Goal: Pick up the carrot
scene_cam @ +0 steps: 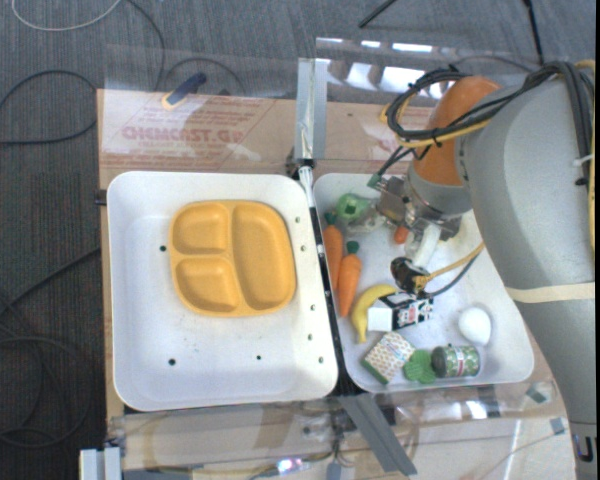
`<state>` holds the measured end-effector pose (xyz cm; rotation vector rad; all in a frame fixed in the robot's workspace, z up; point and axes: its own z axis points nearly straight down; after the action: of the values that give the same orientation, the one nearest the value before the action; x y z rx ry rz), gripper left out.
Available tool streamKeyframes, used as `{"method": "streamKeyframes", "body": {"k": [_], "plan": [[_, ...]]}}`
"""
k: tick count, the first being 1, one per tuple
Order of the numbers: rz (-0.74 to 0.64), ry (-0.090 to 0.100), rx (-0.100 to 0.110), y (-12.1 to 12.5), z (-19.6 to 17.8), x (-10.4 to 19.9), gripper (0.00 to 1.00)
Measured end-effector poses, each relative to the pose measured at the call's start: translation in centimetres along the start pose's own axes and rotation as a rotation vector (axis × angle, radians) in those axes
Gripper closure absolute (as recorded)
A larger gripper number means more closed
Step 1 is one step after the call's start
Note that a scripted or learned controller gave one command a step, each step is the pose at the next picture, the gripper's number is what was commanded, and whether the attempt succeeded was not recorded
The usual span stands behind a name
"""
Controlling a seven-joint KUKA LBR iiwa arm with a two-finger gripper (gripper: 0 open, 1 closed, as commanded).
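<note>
Camera view shows you the carrot (pixel 349 283) in the right bin (pixel 500 343), close to its left wall near the centre of the frame. Its green top is toward the top of the picture and its tip is just beside the banana (pixel 368 303). The claw (pixel 410 223) hangs over the upper part of that bin, apart from the carrot; I cannot tell if it is apart or together. The carrot is probably light, stiff and smooth, so take it across the thick middle.
</note>
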<state>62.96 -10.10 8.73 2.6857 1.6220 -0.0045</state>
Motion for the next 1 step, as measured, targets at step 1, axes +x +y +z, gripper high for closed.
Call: {"method": "streamKeyframes", "body": {"k": [1], "plan": [[0.0, 0.0, -0.003, 0.05, -0.03, 0.05, 0.0]]}}
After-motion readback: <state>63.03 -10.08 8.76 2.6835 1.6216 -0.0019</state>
